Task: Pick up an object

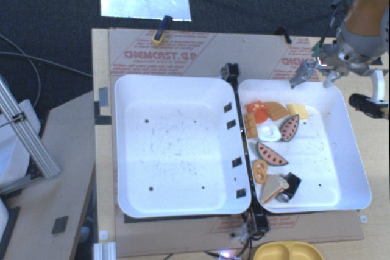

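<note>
Yellow dish [291,251] is peeking in at six o'clock, nearest me. Toy food is crowding the right bin's [341,149] nine o'clock side: watermelon slices [272,154], a fried egg [267,131], a pretzel [260,171]. At one o'clock the gripper [318,72] is hovering above the rim, grasping nothing; whether it is spread I cannot tell. Such tight packing is risking a glancing, failed grab.

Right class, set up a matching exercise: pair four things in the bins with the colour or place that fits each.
Things:
1. pretzel
2. fried egg
3. yellow cheese piece
4. black block

Descriptions:
A. white with a yellow middle
B. nearest the right bin's front edge
C. orange-brown, beside the divider
D. pale yellow, towards the bin's far wall

Pairs: 1-C, 2-A, 3-D, 4-B
</note>
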`<state>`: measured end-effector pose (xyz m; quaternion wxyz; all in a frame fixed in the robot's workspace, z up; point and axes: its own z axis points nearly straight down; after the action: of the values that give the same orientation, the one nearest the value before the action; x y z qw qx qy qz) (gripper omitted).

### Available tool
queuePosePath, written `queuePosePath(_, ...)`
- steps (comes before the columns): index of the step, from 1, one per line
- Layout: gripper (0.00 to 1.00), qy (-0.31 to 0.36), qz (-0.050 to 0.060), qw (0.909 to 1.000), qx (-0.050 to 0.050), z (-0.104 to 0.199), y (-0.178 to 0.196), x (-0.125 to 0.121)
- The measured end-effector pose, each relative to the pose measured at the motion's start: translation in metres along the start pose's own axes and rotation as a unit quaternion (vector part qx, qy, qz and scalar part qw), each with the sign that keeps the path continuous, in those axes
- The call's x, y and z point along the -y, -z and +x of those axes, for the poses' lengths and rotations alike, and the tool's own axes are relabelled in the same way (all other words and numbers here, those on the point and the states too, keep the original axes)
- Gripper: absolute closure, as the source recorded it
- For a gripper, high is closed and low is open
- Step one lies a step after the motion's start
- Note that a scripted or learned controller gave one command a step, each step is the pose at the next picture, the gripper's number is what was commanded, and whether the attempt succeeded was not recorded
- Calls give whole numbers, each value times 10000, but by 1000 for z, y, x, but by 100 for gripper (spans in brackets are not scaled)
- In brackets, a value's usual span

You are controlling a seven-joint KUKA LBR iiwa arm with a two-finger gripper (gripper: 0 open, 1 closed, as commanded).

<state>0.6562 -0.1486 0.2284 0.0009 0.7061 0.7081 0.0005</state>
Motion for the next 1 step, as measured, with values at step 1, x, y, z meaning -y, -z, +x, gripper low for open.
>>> queuePosePath(1, 0, -11, 55, 10000, -21, 26, -151, 67)
